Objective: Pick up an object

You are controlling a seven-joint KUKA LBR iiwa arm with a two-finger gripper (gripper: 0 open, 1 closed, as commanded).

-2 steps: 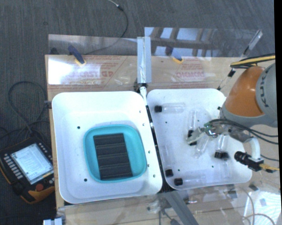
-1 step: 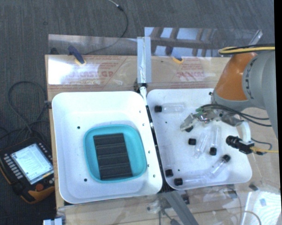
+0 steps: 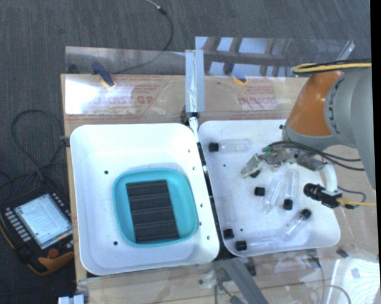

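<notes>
**A:** Where do you stand with the pick?

**B:** Your gripper point(image 3: 256, 164) hangs low over the right bin point(image 3: 208, 136), in its far middle part, with the grey arm point(image 3: 338, 105) reaching in from the right. Whether the pincer is wide or narrow, I cannot tell you; it is too small and glinting from this height, and nothing can be made out between its tips.

**A:** And what is there for you to take?

**B:** Clear plastic vials with black caps, scattered across that bin. One vial point(image 3: 231, 144) lies near the far left corner, a pair point(image 3: 278, 192) lies just near of the gripper toward the middle, and another point(image 3: 297, 223) rests tilted toward the near right. Loose black caps point(image 3: 259, 191) sit between them.

**A:** Which would you choose?

**B:** I judge the pair close under your wrist the readiest. Turn the pincer so it closes across a vial's narrow width, not along its length, or the round body may roll away. Come straight down, and keep off the loose cap beside it.

**A:** The left bin?

**B:** Leave the left bin point(image 3: 90, 145) alone; it holds a teal tray point(image 3: 122, 207) with a dark ribbed insert point(image 3: 153, 210), too broad for you.
</notes>
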